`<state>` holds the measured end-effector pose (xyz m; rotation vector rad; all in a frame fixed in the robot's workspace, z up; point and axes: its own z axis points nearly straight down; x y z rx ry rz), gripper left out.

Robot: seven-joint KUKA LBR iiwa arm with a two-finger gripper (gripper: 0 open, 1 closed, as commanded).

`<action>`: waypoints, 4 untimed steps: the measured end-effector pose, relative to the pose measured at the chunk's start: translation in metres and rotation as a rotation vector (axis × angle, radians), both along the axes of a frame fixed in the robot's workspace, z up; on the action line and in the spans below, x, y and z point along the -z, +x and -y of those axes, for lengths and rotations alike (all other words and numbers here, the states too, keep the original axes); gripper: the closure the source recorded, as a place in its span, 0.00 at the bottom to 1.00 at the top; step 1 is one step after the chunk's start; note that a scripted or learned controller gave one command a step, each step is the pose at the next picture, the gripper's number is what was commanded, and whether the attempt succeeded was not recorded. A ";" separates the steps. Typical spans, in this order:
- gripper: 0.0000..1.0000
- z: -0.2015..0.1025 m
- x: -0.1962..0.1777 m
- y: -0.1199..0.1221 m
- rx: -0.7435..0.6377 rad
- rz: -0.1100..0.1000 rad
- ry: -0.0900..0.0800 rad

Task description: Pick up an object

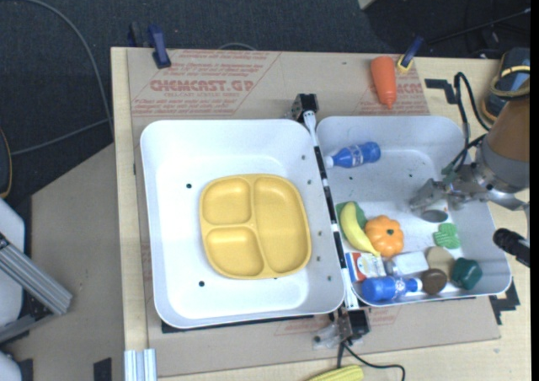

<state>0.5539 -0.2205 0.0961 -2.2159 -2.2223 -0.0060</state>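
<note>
My gripper reaches in from the right and hovers over the right bin, above its bare middle floor. Nothing visible hangs from it. A little below it lies a small light-green piece. To its left and lower sit an orange fruit and a banana side by side. A blue bottle lies near the bin's upper left. Along the front wall lie a second blue bottle, a brown piece and a dark-green piece.
The left bin holds a yellow divided plate. An orange carrot lies on the cardboard behind the right bin, outside it. A red-and-white packet lies under the fruit.
</note>
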 end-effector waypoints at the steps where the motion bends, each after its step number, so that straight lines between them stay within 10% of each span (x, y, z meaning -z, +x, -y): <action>1: 1.00 0.002 -0.010 0.000 0.001 0.002 -0.005; 2: 1.00 -0.074 0.007 0.036 0.001 0.005 -0.005; 3: 1.00 -0.092 -0.069 0.030 0.001 0.002 -0.006; 4: 1.00 -0.211 -0.123 0.035 0.001 0.001 -0.003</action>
